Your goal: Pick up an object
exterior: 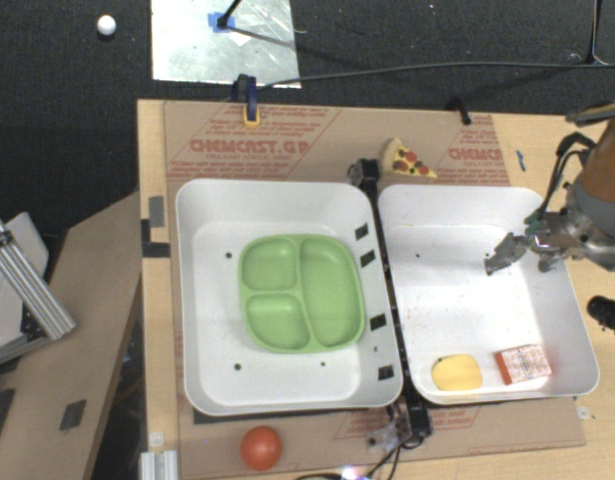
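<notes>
Here you see two white bins side by side on the surface [317, 128], which is lined with cardboard sheet. The left bin [202, 268] carries a green divided tray [302, 291] at its middle, lying flat with three compartments, nothing in them.

The right bin [437, 218] carries two things, both along its near edge. A yellow lump [456, 372] lies close to the near left corner, just inside the rim. A small red and white packet [522, 364] lies toward the near right corner, near the lump but apart from it. The rest of that bin's floor is bare white.

Your arm [597, 203] comes in over the right bin's right edge, and the end effector [507, 253] hangs over the bin's right half, toward the far side, well apart from both the lump and the packet. You see a dark fingertip pointing left and down toward the bin's middle. You cannot tell from this slant how wide the end effector stands, and nothing shows between its tips.

Outside the bins, a pizza slice toy [407, 160] lies on the surface just beyond the far edges, where the two bins meet. A red ball [260, 447] rests on the surface at its near edge, in front of the left bin. A blue and yellow clamp [247, 100] grips the surface's far edge.
</notes>
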